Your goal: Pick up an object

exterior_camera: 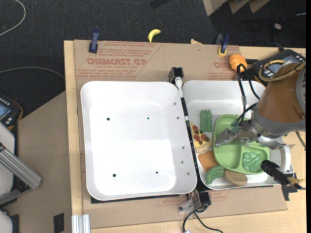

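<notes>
Here the pincer (224, 139) hangs low in the right bin (214, 89), over a green plate (228, 155); whether it is clenched or released, I cannot tell. A slice of pizza (199, 137) lies just beside the plate.

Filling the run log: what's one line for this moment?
arm: over right bin | gripper: at green tray | grasp: unconfirmed | left bin: untouched

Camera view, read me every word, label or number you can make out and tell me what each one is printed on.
"CHEMCAST G P": large red print on the brown protective sheet covering the bench, behind the left bin.
Smaller red lines above and below that print: too blurred to read.
Red print on the sheet behind the right bin: partly hidden, unreadable.
</notes>
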You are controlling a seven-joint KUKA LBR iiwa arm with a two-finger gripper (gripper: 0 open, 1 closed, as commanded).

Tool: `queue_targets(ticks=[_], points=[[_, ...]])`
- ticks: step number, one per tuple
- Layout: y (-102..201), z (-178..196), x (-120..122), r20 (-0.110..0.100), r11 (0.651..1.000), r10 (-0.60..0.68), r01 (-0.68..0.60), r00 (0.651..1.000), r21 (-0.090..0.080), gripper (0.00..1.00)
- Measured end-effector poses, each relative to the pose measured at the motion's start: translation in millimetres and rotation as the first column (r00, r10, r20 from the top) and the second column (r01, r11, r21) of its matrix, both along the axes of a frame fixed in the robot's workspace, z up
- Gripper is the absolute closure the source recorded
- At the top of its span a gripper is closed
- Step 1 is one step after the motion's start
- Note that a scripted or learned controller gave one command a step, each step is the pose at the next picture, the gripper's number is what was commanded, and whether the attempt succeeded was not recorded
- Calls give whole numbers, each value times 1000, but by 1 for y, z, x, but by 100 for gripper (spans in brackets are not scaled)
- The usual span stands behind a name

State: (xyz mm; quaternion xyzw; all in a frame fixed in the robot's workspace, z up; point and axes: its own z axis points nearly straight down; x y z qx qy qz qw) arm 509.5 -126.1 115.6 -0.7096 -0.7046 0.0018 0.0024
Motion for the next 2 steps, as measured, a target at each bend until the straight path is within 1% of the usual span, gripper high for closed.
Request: queue_targets(ticks=[1,2], points=[[33,-27,-25,23,1000,6,-6,1000,-5,0],[35,-17,-26,18,1000,9,-9,1000,0,100]])
